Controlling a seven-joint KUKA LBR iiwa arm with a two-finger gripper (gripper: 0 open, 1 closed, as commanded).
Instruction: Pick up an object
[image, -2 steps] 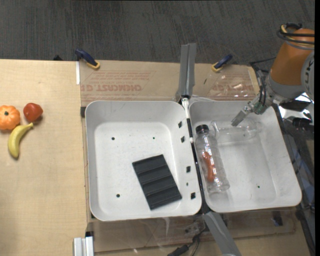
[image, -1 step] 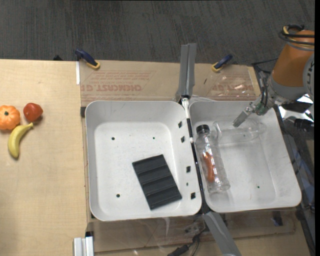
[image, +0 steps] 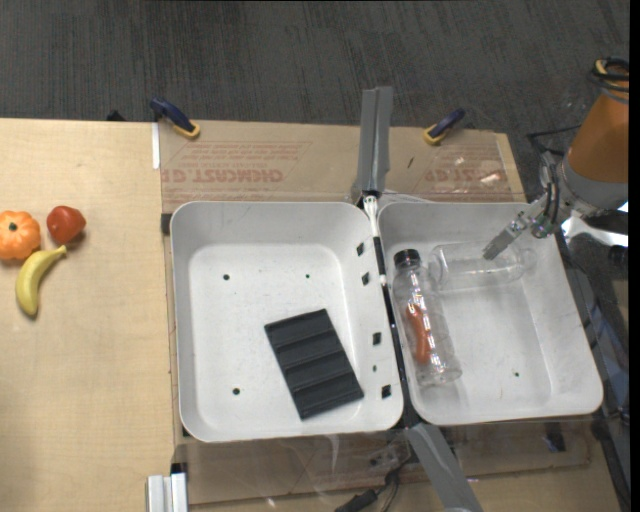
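A pale wooden bench (image: 90, 400) sits under me, against a dark carpeted floor, with brown cardboard (image: 300, 165) clipped down beneath two white bins. In the right bin (image: 520, 385) a clear plastic bottle (image: 424, 320) with a black cap lies on its side near the bin's left wall, cap toward the far edge, something orange-red inside it. Just beyond it, toward the far right corner, lies a second clear plastic piece (image: 480, 268), hard to make out against the white. My gripper (image: 508, 238) hangs over that far right corner, right above the clear piece; whether my fingers are apart or together I cannot tell, and nothing shows between them. My orange band (image: 605, 135) is at the right edge. The left bin (image: 215, 395) holds a dark ridged rectangular block (image: 313, 362), lying flat and skewed. Well off to the left on the bench are a tomato (image: 65, 223), a small orange pumpkin (image: 17, 236) and a banana (image: 35, 280), clustered together.
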